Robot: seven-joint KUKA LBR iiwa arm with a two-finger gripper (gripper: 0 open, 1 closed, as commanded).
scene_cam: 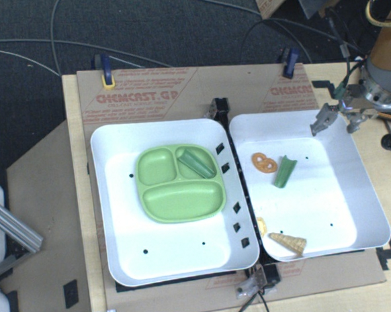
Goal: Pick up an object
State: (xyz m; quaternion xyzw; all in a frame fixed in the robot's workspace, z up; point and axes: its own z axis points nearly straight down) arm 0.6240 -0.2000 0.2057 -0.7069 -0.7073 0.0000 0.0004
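Tool (334, 119) hangs over the far right corner of the right bin (333, 195), spread wide and gripping nothing, as if waiting before a descent. Grey arm (382, 83) reaches in from the right, wrist tipped downward. Inside that bin, a pretzel (263, 162) and a green piece (284, 171) lie just beside each other near its middle; a cone (287, 243) rests at its near edge. Left of that bin, the left bin (122, 252) holds a green divided plate (181, 183).

I see even, fairly bright overhead light; both white bins (119, 212) wash out slightly, shadows are soft and short, and the whole view is a bit grainy and soft.
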